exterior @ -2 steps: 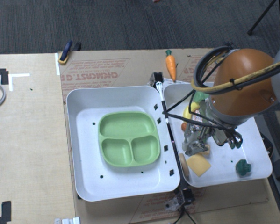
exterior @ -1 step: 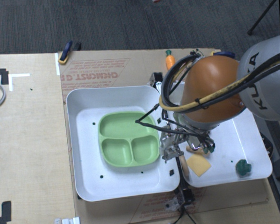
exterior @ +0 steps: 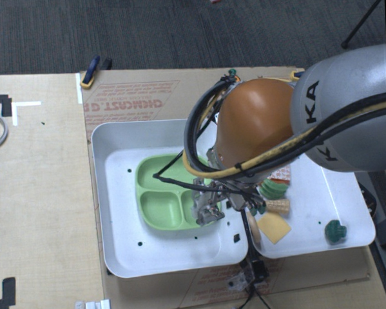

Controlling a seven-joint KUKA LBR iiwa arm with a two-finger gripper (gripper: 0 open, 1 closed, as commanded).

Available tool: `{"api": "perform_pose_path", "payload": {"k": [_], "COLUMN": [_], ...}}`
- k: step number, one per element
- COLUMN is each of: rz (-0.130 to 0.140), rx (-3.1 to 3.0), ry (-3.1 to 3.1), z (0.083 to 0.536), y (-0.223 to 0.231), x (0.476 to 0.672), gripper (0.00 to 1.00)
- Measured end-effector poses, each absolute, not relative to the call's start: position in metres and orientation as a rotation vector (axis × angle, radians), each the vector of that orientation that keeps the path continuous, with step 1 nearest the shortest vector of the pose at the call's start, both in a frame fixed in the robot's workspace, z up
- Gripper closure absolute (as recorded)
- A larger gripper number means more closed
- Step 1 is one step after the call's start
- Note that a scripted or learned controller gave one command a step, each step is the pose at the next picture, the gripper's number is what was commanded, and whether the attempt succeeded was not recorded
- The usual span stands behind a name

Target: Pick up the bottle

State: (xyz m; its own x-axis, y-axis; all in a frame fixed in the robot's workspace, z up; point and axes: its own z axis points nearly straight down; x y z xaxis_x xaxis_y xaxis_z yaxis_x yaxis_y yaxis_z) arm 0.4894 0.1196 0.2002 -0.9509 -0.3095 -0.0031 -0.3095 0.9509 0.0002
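Bottle: could not be told apart from the other goods; place not fixed.
Gripper (exterior: 209, 211): hung low over the right edge of the green divided tray (exterior: 162, 199); whether wide or narrow could not be told.
Left white bin (exterior: 118, 212): lay around the tray.
Right white bin (exterior: 347, 197): stood just right of the tray.
Yellow wedge (exterior: 274, 229), ribbed green piece (exterior: 273, 188), red-and-white packet (exterior: 282, 174): lay right of the tray, near the gripper.
Small green object (exterior: 336, 231): lay well right of the tray.

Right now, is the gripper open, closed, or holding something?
Gripper: cannot be told; it is over the green tray in the left bin.
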Motion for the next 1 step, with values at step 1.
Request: {"api": "perform_pose_path", "payload": {"k": [1], "rz": [0.001], "rx": [-0.398], "ry": [3.113], "z": [0.2063], "y": [0.1822], "x": [0.4889], "gripper": [1.0]}}
